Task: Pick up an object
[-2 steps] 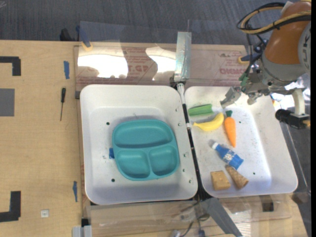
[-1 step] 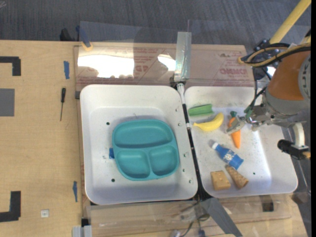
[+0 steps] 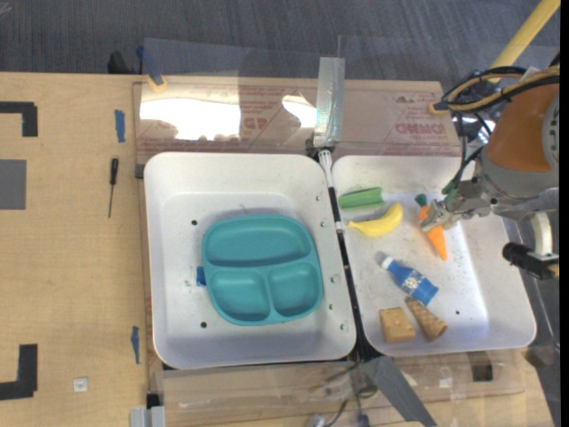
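White plastic forms both shallow bins, which sit side by side on the wooden surface (image 3: 62,265) so that objects can be picked from one and dropped into the other. Left bin (image 3: 169,194): holds a teal divided tray (image 3: 260,269), lying flat near the centre. Right bin (image 3: 498,314): holds the loose pick objects, spread apart so each can be reached singly. These are a green block (image 3: 360,198), a banana (image 3: 377,222) just below it, a blue-and-white tube (image 3: 407,279), two brown bread-like pieces (image 3: 412,322) near the front wall, and an orange carrot (image 3: 436,240).

The gripper (image 3: 444,213) is low in the right bin's back right area, directly above or touching the carrot's upper end, which appears to be the chosen object. Jaw opening: cannot be determined, since the wrist hides the tips. Contact with the carrot is likewise unconfirmed.
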Robot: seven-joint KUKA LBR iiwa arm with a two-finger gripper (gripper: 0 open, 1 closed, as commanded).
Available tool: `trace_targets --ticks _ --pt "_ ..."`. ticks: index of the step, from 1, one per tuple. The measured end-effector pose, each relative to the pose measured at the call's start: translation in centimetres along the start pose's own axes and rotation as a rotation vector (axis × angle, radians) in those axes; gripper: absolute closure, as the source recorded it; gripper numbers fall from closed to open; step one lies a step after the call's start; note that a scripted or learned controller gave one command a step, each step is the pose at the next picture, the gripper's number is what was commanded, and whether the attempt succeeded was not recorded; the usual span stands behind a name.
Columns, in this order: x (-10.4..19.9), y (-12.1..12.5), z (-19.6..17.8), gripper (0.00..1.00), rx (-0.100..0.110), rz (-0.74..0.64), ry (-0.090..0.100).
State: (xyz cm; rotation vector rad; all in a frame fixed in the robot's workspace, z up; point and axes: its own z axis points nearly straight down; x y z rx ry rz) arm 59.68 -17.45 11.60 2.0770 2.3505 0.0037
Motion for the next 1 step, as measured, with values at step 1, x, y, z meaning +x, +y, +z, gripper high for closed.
trace_targets --ticks 1 --pt "3.66 2.89 -9.53 1.0 -0.005 0.144 0.0"
